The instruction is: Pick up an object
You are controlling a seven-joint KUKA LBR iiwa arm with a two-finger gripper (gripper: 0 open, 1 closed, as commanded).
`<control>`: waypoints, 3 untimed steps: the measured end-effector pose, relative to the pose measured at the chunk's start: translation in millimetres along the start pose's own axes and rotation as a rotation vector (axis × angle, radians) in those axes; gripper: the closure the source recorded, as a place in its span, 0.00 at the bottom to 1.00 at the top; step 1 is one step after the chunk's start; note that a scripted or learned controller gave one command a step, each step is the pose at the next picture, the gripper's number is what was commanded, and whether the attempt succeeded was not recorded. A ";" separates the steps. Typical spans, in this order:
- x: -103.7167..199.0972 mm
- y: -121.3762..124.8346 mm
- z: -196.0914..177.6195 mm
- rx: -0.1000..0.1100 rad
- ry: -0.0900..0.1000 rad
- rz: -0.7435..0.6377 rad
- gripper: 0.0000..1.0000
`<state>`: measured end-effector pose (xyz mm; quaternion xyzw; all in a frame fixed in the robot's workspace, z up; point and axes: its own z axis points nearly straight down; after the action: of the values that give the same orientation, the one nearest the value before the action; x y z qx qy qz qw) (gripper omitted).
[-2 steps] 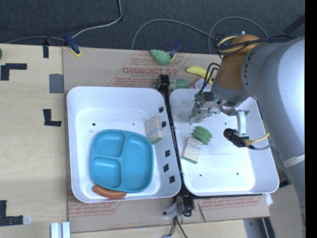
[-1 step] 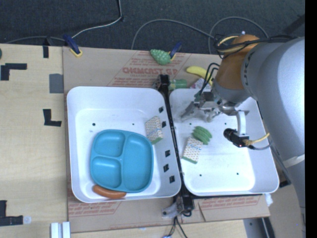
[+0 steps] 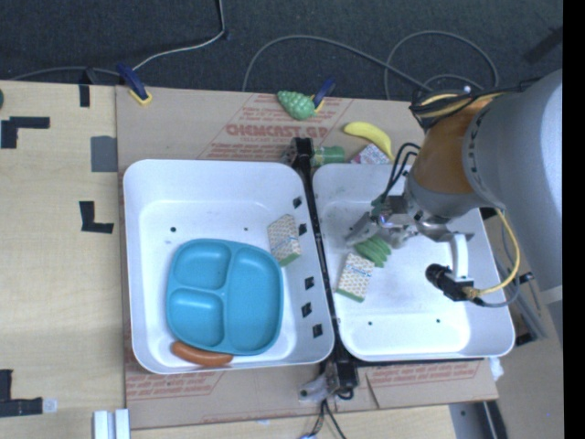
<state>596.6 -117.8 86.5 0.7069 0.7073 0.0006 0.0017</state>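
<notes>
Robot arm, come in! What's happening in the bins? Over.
Gripper low in the right bin, at the green piece. No grasp seen. Patterned box lies right beside it. Blue plate and sausage in left bin.

In the right bin (image 3: pixel 475 337), a small green ridged object (image 3: pixel 373 249) lies flat near the bin's middle, tilted, just under the gripper (image 3: pixel 379 228). Touching its lower left corner is a pale patterned packet (image 3: pixel 355 276), flat and slightly turned, closer to the bin's left wall. Whether the gripper's tips touch the green object cannot be told.
</notes>
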 end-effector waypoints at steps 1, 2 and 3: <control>-0.6 0.6 -10.5 -0.001 -0.002 0.000 1.00; -0.6 0.6 -10.5 -0.001 -0.002 0.000 0.00; -11.4 -26.4 -0.4 -0.002 0.000 -0.001 0.00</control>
<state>570.2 -129.3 86.9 0.7065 0.7077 0.0015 0.0025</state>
